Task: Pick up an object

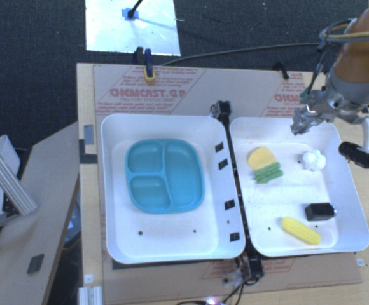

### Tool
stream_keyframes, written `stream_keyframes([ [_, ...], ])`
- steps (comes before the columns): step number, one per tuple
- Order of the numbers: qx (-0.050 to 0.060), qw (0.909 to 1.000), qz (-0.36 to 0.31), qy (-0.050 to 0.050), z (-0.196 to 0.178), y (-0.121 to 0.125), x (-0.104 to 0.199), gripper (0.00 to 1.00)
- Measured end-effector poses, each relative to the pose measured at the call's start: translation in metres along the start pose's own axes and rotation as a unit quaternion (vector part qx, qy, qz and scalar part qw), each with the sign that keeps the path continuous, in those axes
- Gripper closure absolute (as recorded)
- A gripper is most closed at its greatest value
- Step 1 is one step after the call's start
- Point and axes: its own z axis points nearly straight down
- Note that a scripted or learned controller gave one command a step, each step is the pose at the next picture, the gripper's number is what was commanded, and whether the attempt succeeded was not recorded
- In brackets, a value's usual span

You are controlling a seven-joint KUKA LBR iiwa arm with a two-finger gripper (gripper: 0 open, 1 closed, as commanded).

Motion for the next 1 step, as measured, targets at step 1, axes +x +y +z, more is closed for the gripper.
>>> stream_keyframes([
  [1,-0.001,1.0,0.0,0.0,-0.0113,-0.0106,0.052,1.0],
])
